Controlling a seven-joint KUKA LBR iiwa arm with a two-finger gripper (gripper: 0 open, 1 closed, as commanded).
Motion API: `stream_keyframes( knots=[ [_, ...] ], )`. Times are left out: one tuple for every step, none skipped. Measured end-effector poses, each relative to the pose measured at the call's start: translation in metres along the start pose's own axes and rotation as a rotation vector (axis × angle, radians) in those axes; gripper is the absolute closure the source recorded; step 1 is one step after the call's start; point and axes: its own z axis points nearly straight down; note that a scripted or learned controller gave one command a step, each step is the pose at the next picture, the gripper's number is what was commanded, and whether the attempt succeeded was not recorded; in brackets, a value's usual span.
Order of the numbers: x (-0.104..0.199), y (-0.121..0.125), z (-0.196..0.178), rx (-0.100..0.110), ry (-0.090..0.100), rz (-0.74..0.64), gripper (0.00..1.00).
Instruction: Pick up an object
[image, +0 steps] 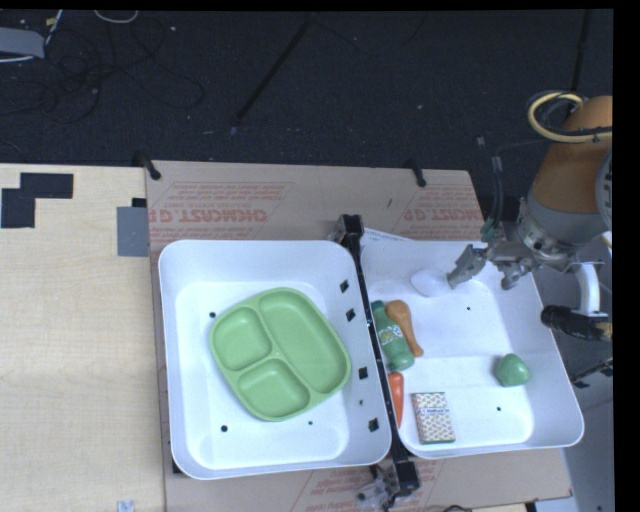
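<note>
The right bin (545, 425) holds several small things. A green bottle (392, 340) and a tan-orange piece (404, 326) lie by its left wall, and an orange carrot-like piece (396, 398) sits below them. A small patterned box (432, 417) rests near the front, and a green rounded lump (512, 370) lies at the right. A pale white object (428, 284) sits at the back. My gripper (489, 275) hangs over the bin's back right, to the right of the white object. It is open, its fingers spread with nothing between them.
The left bin (190, 270) carries a green divided plate (279, 352). A black divider (365, 330) runs between the two bins. Both bins rest on cardboard (300, 200), with a light wooden bench top (70, 330) to the left.
</note>
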Motion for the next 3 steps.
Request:
stream_keyframes(
  knots=[
    [0.008, 0.005, 0.059, 0.002, 0.002, -0.002, 0.00],
    [0.006, 0.006, 0.045, -0.002, 0.000, -0.002, 1.00],
    [0.009, -0.001, -0.015, -0.007, -0.001, -0.002, 1.00]
  ],
)
